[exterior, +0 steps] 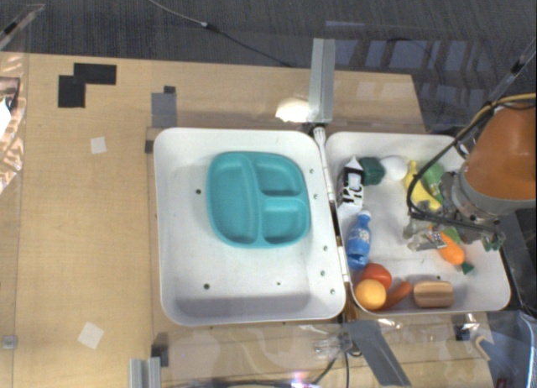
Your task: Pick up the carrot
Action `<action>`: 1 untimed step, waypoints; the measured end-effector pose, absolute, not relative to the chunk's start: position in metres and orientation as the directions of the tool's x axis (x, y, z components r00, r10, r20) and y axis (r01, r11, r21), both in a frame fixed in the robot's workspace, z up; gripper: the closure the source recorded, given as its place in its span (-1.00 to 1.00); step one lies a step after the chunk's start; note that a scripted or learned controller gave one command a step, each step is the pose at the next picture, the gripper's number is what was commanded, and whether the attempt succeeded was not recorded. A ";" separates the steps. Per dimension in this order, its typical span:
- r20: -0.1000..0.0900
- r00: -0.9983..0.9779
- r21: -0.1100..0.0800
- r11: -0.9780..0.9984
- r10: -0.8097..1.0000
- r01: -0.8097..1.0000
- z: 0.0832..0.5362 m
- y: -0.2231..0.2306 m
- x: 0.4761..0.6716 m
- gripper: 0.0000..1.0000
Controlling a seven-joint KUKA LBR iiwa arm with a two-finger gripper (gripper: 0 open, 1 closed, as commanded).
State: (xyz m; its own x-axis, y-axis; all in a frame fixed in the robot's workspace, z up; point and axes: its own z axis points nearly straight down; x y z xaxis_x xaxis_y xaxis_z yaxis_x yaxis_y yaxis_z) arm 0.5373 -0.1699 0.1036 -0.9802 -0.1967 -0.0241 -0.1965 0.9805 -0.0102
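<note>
Claw [438, 239] sits low over the carrot [453, 252] in the right bin [495, 298], its opening impossible to tell; the approach seems underway, needing a centred closing.

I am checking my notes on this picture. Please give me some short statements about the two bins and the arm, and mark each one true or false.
1. The teal divided plate lies in the left bin. True.
2. The blue bottle lies in the left bin. False: it lies in the right bin, near the wall between the bins.
3. The gripper is over the right bin, close to the carrot. True.
4. The carrot lies on the teal plate. False: it lies in the right bin, beside the gripper.
5. A brown bread roll lies near the front of the right bin. True.
</note>
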 end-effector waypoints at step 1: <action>-0.008 -0.936 -0.003 0.936 -0.353 -0.353 0.134 -0.143 0.510 1.00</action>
State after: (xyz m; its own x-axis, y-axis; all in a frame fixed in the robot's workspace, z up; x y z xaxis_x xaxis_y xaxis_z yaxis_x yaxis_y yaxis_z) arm 0.5095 -0.1428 0.1341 -0.9355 -0.3532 -0.0082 -0.3531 0.9356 -0.0035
